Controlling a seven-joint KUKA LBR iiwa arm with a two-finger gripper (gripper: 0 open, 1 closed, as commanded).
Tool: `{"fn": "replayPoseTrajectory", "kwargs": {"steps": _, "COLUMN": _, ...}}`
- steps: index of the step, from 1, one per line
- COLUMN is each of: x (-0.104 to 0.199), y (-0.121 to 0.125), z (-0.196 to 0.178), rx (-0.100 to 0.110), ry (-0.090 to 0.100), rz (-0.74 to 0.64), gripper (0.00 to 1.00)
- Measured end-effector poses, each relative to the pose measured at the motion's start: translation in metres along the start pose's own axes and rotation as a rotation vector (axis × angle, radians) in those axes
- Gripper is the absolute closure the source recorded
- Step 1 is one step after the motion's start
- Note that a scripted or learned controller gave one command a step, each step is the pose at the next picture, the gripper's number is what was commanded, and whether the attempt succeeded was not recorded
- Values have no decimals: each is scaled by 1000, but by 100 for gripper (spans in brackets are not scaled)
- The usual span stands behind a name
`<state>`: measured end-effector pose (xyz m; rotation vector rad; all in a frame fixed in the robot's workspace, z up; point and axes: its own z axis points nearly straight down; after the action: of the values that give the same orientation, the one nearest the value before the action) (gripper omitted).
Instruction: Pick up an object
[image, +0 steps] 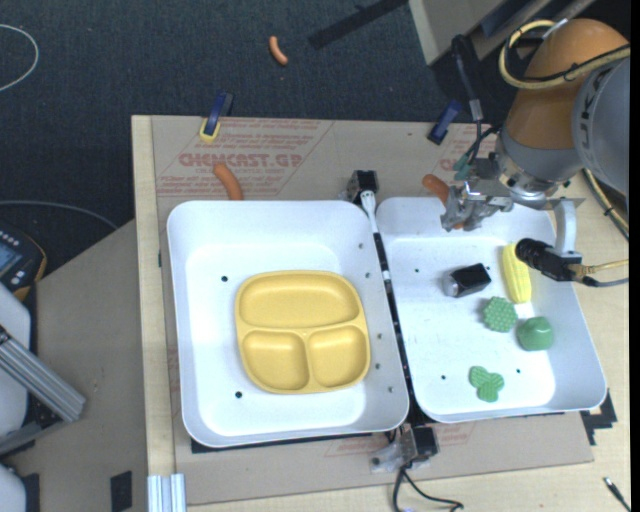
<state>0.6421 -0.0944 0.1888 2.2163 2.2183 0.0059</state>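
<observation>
Black and blocky, the small box (468, 279) lies near the right bin (430, 360)'s centre, at five o'clock from the gripper (462, 215); you'll likely find it light, rigid, perhaps slick; take its short sides; finger state: cannot tell.

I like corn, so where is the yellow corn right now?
The corn lies in the right bin, near its far right side, just above the green pepper and to the right of the small black object.
</observation>
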Motion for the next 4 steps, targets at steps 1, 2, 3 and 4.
{"fn": "replayPoseTrajectory", "kwargs": {"steps": 1, "x": 0, "y": 2, "z": -39, "rx": 0, "ry": 0, "rz": 0, "gripper": 100}}
{"fn": "replayPoseTrajectory", "kwargs": {"steps": 2, "x": 47, "y": -19, "z": -28, "rx": 11, "ry": 4, "rz": -4, "gripper": 100}}
{"fn": "replayPoseTrajectory", "kwargs": {"steps": 3, "x": 98, "y": -40, "z": -45, "rx": 9, "ry": 5, "rz": -5, "gripper": 100}}
{"fn": "replayPoseTrajectory", "kwargs": {"steps": 4, "x": 88, "y": -29, "z": -45, "rx": 4, "ry": 1, "rz": 1, "gripper": 100}}
